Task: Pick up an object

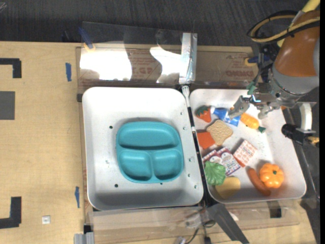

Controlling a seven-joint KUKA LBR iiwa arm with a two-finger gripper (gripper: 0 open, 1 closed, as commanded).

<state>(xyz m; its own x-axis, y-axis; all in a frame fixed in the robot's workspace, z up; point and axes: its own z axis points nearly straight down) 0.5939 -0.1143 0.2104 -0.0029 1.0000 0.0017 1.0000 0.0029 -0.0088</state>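
Near-edge clutter first: yellow piece [228, 185] and green leafy toy [215, 172] sit at the right bin's [294, 189] near-left corner, orange pumpkin [271, 175] by the near-right corner with a red-orange carrot-like piece [255, 179] touching its left side.

Jaws [252, 107] hang low over the far part of the right bin, fingers spread apart, nothing between them. Arm [297, 60] comes in over the far-right corner, orange band above the wrist.

Just beside the jaws: small orange block [249, 120] with a green end, right under the right-hand finger; blue packet [226, 114] near the left-hand finger, contact unclear. Further left, red tomato-like toy [204, 114] with green top by the bin's left wall. Tan cracker [220, 130] lies toward the bin's middle, orange-red square [205, 139] touching its near-left side. Two printed cards [234, 156] lie between the cracker and the pumpkin.

Left bin [96, 116] carries a teal divided tray [150, 150] in its middle, three compartments, upright. Table [38, 146] is tan wood with black corner marks and blue tape bits at its left side. Clear plastic sheet [152, 57] stands along the far edge behind both bins.
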